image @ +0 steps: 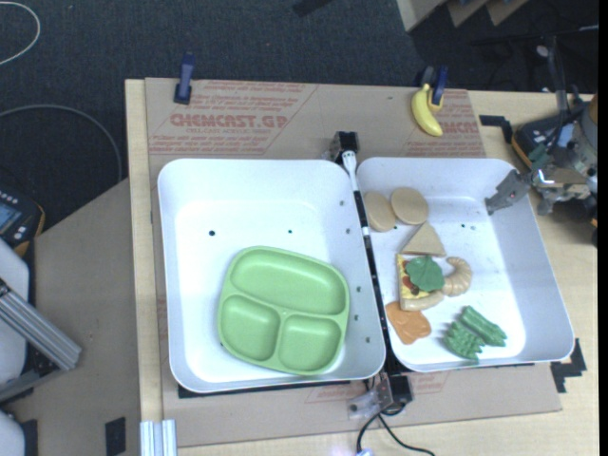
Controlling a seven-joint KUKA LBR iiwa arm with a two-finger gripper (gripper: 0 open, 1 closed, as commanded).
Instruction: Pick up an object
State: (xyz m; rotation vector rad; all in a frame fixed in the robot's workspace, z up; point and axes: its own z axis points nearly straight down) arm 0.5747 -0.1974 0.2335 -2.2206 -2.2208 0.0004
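The arm's grey two-finger hand (508, 195) sat at the upper right rim of the right-hand shallow white plastic bin (532, 283), with nothing between its fingers; how far they were parted could not be told from this view. The things to pick lay in a loose cluster toward that bin's left and lower side, so they stood down and to the left of the hand. Nearest were two flat round tan discs (399, 207) beside the bin's left wall. Below them lay a tan wedge-shaped piece (425, 241), a toy slice topped with green and red (421, 283), an orange flat piece (409, 324) and a bunch of green toy beans (473, 332), whose long axis ran slantwise toward the lower right corner. A reach would likely need to travel leftward and descend. The left bin (190, 217) held a light green divided plastic tray (282, 308).
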